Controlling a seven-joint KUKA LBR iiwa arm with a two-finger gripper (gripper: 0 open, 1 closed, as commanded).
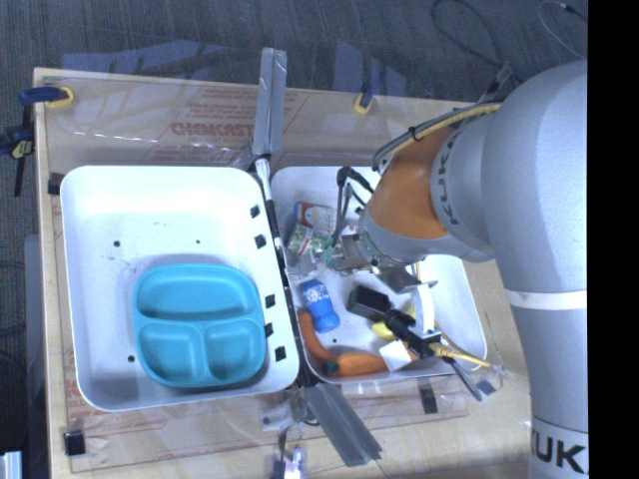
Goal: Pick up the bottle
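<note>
Because the bottle [319, 305] looks light and slippery, it should be grabbed round its middle; whether the gripper [345, 256] is open cannot be told.

A blue divided plate [200, 322] is lying in the left bin [90, 208]. An orange carrot [357, 364] is resting against the right bin's [461, 285] near wall, with a crumpled wrapper [308, 230] sitting near its far corner.

Two bins [110, 218] [456, 289], one blue tray [200, 324], one bottle [319, 301]
</note>
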